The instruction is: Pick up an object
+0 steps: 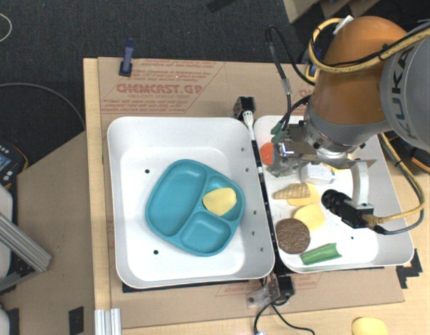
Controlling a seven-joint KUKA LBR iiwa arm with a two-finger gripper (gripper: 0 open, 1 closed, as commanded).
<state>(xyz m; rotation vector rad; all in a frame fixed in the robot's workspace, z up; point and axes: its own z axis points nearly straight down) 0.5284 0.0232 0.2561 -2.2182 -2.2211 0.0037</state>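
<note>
Your claw (293, 160) hangs low over the upper left part of the right bin (389, 253), under the grey wrist with its orange band; metal parts and cables crowd it, so you cannot tell how it is set, and nothing shows as held by it.

Judging from this, you are at the reach stage of the pick, with no object lifted yet. The next move calls for settling on one target and coming straight down over it.

Just beside the claw on its left, against the bin's wall, lies a red-orange object (268, 153), the nearest candidate. Just below the claw lies a ridged tan piece (292, 192). Further below are a yellow piece (310, 217) and a brown round disc (292, 234) that look to touch, then a green piece (320, 253) near the bin's bottom edge.

Well to the claw's left, the left bin (124, 152) holds a blue divided plate (176, 201), with a pale yellow piece (219, 200) in its right-hand compartment.
</note>
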